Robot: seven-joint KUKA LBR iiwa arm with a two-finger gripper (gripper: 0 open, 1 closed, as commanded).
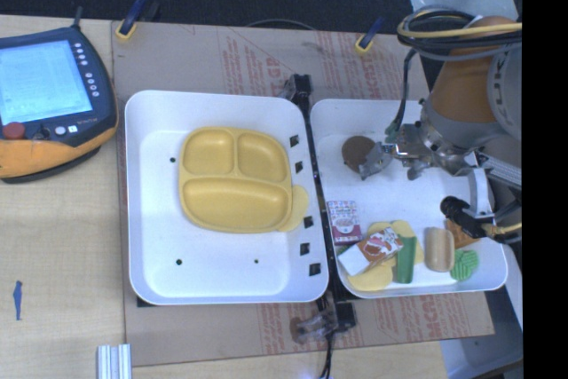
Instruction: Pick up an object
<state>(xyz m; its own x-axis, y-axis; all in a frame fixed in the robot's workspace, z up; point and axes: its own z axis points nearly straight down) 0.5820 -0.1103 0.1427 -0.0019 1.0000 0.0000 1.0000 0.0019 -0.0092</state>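
The arm is reaching in from the right edge of the frame, its orange band sitting over the upper right corner of the right bin [321, 191], and the gripper [401, 157] is hanging low in that bin's upper half. Whether it is spread or pressed together cannot be told from this slant, since the metal parts at the wrist are blurring into one another. Just left of it, close to touching, a round brown object [357, 151] is lying on the bin floor; nothing is showing as pinched. That brown piece is looking like the nearest candidate for the pick, lying toward the left of the gripper at about the same height in the frame, and being roundish it is offering no clear long axis. The other choices are crowding the lower edge of the same bin, well below the gripper: a small red-and-white packet [343, 221], a yellow piece [383, 257] under a printed wrapper, a green stick [406, 260] standing roughly up-down in the frame, a tan roll [437, 248] and a green ridged bit [464, 264]. The left bin [142, 217] is holding a yellow divided plate [235, 180], well apart from the gripper.
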